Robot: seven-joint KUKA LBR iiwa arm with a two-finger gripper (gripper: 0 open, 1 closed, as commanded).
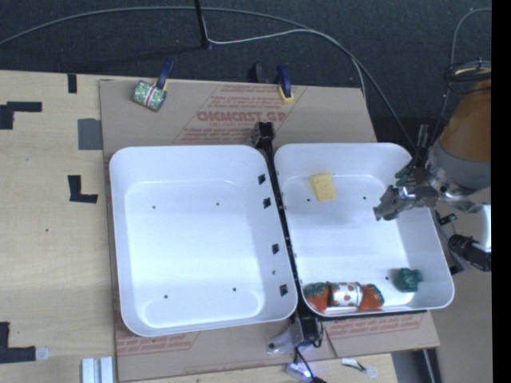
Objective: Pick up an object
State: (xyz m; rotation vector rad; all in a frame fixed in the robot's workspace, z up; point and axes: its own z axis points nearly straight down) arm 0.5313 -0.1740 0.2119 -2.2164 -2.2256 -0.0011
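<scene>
We saw the gripper poised over the right bin, near that bin's right wall, and we could not tell whether it was released or clenched. Nothing was visibly held in it. To its left, well apart, lay a yellow block. Below it sat a small green object in the bin's near corner. Left of that lay a red-and-white object, along the front wall.
</scene>
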